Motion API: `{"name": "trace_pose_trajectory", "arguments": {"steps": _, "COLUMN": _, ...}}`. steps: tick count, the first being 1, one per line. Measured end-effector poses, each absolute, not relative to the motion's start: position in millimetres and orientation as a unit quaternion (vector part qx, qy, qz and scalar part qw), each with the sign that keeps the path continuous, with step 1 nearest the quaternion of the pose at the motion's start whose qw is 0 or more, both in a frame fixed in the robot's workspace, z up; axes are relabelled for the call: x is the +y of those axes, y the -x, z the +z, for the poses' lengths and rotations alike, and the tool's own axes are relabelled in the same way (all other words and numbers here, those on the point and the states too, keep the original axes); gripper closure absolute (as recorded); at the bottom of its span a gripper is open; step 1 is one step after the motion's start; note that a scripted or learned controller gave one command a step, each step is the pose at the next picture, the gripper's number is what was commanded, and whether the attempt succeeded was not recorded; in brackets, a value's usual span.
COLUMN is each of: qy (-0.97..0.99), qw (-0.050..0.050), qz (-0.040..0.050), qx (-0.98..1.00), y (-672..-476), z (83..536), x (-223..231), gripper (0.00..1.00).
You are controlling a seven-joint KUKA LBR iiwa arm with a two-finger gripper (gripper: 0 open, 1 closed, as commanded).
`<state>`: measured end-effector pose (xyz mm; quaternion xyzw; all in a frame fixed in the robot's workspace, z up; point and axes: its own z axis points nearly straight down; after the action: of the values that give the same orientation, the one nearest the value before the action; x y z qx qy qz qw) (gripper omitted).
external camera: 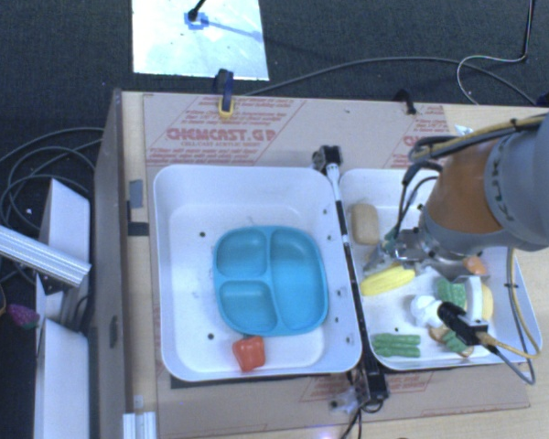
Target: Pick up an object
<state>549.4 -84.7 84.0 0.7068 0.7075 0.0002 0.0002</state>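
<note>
Fingers (384, 262) of the grey arm sit low in the right bin (522, 286), just above a yellow corn cob (387, 281); whether they are spread or closed cannot be told, and nothing is seen held. A good pick would likely centre them across the cob's narrow width before closing, avoiding neighbouring pieces. Nearest the viewer lie one green bean pod (395, 343) and one red pepper (248, 353). Beyond these, one white piece (425, 310), one blue divided plate (268, 279) in the left bin (188, 199), and one tan potato (365, 222). Two bins rest on the worktop (256, 131).
</note>
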Motion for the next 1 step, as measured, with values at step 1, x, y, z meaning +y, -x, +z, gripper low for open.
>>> {"name": "trace_pose_trajectory", "arguments": {"steps": 1, "qy": -0.707, "qw": 0.0, "qz": 0.0, "qx": 0.707, "y": -533.0, "z": 84.0, "x": -92.9, "gripper": 0.0}}
